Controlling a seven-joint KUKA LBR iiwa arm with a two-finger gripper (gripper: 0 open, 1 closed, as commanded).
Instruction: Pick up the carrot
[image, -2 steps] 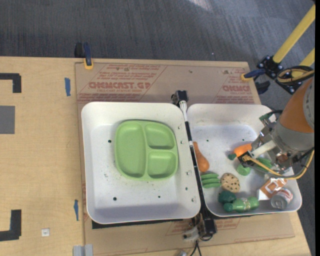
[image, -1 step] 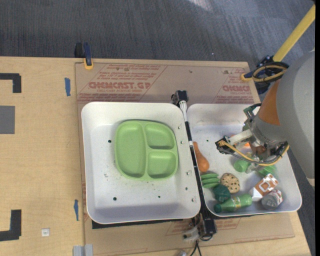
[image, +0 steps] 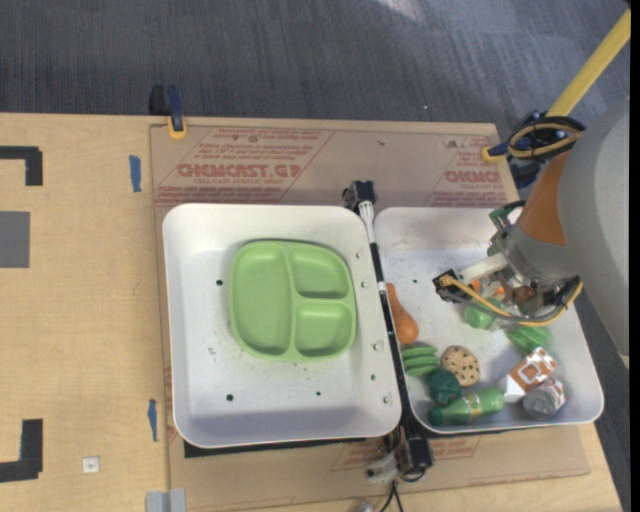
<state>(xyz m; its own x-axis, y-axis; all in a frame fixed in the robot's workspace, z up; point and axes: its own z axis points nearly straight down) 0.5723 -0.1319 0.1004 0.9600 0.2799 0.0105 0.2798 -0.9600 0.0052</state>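
The orange carrot (image: 401, 314) lies in the right bin (image: 420, 240), along its left wall, with its thin end pointing up. My gripper (image: 507, 293) hangs low over the right side of that bin, well to the right of the carrot and apart from it. Nothing orange shows at the gripper. The wrist and its orange band hide the bin floor beneath them.
The left bin (image: 195, 300) holds a green divided plate (image: 293, 298). Below the carrot lie a green pod (image: 420, 357), a cookie (image: 459, 363), a dark green piece (image: 443, 386) and a green bottle (image: 468, 406). An orange-white box (image: 533, 370), a grey lump (image: 543, 402) and green bits (image: 478, 319) sit near the gripper.
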